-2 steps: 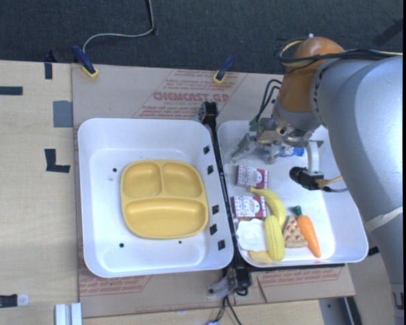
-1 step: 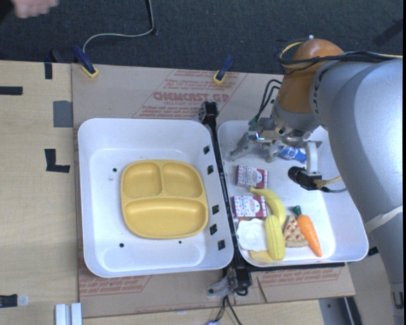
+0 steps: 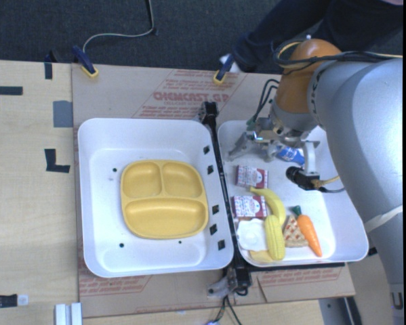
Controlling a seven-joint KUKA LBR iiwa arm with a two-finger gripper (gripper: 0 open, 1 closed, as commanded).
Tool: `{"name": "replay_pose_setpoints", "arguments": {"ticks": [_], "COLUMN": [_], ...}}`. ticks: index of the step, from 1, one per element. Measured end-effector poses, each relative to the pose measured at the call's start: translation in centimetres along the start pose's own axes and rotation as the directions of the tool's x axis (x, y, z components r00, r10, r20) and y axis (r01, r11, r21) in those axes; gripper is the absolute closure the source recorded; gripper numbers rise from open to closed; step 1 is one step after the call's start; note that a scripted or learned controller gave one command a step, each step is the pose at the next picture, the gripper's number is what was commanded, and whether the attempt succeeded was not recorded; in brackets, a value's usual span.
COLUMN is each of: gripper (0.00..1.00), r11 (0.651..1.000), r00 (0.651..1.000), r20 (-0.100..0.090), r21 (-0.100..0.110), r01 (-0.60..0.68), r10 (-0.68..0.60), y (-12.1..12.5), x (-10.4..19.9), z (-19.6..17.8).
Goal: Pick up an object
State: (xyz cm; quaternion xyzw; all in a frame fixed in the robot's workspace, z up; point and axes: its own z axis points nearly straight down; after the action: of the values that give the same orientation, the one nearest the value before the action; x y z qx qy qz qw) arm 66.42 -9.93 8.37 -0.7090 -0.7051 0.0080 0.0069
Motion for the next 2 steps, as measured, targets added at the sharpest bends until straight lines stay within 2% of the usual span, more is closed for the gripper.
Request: {"name": "replay_pose_setpoints", "arguments": {"ticks": [1,2], "gripper": [0.0,1.0], "r11": [1.0,1.0], "r00": [1.0,1.0], "r20": [-0.001,0.003], "r21": [0.001,-0.012], "r01": [0.001,0.004], "r10": [-0.001,-0.004], "y": [0.0,0.2], "x": [-0.1,-0.1], "z": [0.0,-1.1]}}
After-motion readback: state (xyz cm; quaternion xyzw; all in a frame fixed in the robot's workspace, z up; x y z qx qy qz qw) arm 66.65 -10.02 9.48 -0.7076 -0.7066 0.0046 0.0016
